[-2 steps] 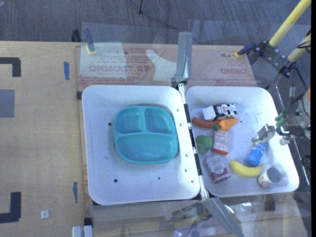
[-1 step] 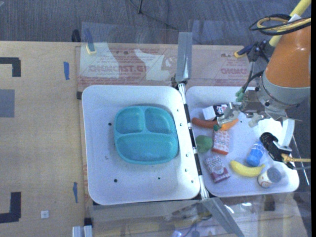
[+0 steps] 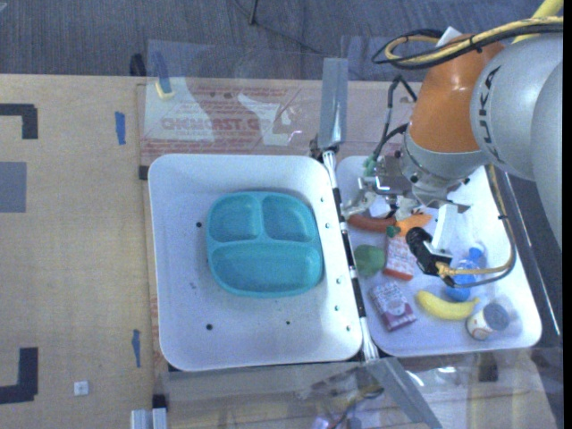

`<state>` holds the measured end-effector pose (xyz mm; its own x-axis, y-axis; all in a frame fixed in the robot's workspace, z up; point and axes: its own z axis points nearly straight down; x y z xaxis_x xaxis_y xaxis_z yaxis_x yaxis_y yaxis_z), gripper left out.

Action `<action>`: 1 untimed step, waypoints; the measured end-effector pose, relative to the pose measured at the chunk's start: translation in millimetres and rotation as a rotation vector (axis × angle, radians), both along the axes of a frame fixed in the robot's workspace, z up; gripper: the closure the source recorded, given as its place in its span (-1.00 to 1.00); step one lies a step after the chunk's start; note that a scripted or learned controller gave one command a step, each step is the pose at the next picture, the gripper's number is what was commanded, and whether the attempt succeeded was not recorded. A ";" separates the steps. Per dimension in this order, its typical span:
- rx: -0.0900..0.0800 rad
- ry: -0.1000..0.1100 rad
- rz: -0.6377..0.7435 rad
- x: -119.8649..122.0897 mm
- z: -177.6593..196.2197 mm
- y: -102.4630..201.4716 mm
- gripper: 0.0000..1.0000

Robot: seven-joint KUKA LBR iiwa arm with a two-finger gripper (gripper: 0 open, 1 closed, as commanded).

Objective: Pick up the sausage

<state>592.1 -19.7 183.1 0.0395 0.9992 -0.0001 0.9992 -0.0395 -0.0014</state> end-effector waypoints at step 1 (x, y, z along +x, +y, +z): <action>-0.002 -0.002 -0.056 -10.2 11.0 -69.8 -1.00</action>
